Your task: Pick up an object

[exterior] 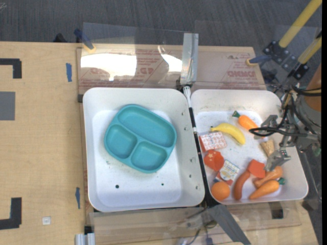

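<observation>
Nothing here reads clearly to me. Behind the left bin (97, 137), the clear panel (133, 60) carries red mirrored lettering, too faint to make out. The small packet (213, 142) just right of that bin's edge has red print I cannot read either.
</observation>
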